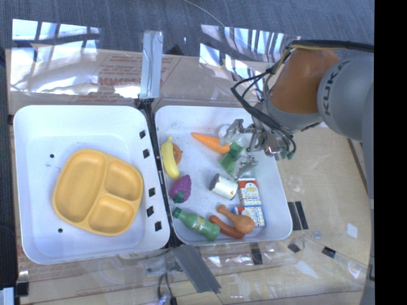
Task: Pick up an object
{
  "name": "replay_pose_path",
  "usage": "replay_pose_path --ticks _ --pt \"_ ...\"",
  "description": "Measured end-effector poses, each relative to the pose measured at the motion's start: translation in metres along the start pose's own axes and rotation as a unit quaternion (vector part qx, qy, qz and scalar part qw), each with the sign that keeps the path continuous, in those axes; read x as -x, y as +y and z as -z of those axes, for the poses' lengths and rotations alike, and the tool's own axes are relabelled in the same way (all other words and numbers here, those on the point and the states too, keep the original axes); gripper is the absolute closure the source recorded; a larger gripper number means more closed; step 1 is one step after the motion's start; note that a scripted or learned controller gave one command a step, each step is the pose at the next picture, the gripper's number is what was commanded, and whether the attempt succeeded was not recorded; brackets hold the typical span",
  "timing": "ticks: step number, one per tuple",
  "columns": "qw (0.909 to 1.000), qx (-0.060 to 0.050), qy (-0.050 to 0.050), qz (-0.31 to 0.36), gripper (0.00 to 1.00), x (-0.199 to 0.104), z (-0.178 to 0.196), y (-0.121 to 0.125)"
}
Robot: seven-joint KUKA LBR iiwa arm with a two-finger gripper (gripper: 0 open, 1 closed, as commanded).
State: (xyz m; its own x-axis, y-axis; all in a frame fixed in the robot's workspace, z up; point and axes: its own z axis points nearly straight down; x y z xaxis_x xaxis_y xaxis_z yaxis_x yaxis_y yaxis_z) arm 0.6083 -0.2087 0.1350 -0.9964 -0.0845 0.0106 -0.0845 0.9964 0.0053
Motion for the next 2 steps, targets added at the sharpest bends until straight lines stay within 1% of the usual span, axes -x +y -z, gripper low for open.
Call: replay_pose_path --ticks 1,2 --pt "0.9916 -0.001 -0.005 -0.13 0.0 0.033 -0.043 0.055" --pt "0.992 -0.002 -0.007 -0.126 1.0 0.035 -0.031 0.056"
